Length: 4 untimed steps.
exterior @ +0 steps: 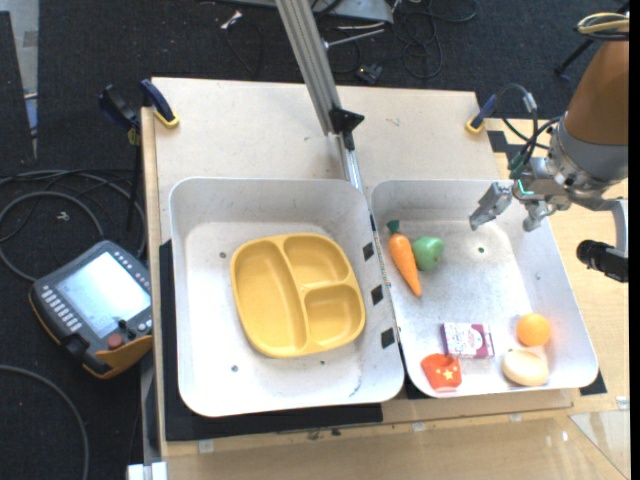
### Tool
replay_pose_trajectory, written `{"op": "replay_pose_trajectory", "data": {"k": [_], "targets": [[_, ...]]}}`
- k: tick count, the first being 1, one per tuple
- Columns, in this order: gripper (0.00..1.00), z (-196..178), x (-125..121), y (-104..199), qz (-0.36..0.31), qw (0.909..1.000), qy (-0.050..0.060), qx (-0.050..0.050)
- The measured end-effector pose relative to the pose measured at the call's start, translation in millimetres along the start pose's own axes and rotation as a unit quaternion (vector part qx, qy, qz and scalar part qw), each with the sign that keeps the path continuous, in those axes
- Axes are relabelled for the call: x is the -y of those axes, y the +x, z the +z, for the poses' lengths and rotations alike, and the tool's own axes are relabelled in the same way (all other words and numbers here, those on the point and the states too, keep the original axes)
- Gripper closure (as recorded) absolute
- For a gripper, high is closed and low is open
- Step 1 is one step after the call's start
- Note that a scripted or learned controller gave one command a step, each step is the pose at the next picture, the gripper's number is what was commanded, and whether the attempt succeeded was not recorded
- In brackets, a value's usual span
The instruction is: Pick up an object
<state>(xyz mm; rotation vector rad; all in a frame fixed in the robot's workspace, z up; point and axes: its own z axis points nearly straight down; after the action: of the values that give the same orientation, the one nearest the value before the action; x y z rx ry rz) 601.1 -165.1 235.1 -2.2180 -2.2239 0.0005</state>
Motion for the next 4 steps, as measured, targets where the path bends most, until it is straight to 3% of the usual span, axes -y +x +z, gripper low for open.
{"op": "replay_pose_trajectory", "data": {"k": [2, 3, 4], "targets": [[0.00, 108.0, -12.9, -4.2, 0.001, 1.0000, 0.003, 0.000], [0.00, 141.9, -12.5, -3.9, 0.001, 1.0000, 0.001, 0.000], [1.00, 129.5, -13.7, -4.1, 0.001, 1.0000, -0.001, 0.001]]}}
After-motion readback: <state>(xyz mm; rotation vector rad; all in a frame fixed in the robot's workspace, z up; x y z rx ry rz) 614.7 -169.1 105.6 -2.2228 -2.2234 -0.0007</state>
